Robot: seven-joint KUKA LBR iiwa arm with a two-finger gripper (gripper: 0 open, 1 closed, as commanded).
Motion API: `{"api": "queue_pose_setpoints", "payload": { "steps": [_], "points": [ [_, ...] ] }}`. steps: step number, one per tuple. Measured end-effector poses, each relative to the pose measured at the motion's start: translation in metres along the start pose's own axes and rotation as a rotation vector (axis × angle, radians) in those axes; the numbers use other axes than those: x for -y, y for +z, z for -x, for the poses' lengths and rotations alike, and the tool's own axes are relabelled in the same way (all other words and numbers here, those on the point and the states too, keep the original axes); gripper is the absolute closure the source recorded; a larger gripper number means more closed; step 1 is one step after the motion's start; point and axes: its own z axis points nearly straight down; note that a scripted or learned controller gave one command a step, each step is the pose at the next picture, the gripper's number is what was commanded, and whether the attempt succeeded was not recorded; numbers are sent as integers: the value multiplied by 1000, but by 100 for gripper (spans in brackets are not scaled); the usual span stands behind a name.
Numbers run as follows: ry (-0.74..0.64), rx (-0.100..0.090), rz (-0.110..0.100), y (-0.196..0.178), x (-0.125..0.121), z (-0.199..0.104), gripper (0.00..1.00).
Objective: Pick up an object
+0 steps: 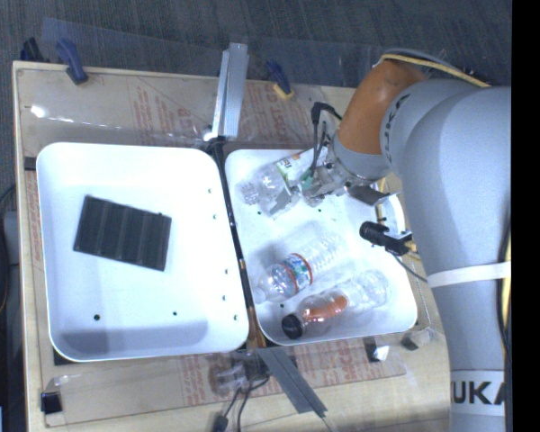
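The right bin (405, 311) holds three clear plastic bottles. A crumpled one (268, 187) lies at the far end. One with a blue label (292, 273) lies in the middle. One with a black cap and reddish contents (328, 309) lies along the near wall. My gripper (317, 184) is low in the far part of this bin, right beside the crumpled bottle's right end. The grey arm with its orange band (369, 106) covers the bin's right side. A flat black ribbed pad (123, 232) lies in the left bin (49, 165).
A raised divider (234, 250) separates the two bins. A metal bracket (229, 88) stands behind them, and blue clamps (72, 61) hold the bench's far edge. A black cable fitting (382, 235) hangs from the arm over the right bin.
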Motion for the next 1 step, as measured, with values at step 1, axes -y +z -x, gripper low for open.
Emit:
{"api": "queue_pose_setpoints", "payload": {
  "steps": [1],
  "points": [
    [-76, 7, 21, -4, 91, -9, 0]
  ]
}}
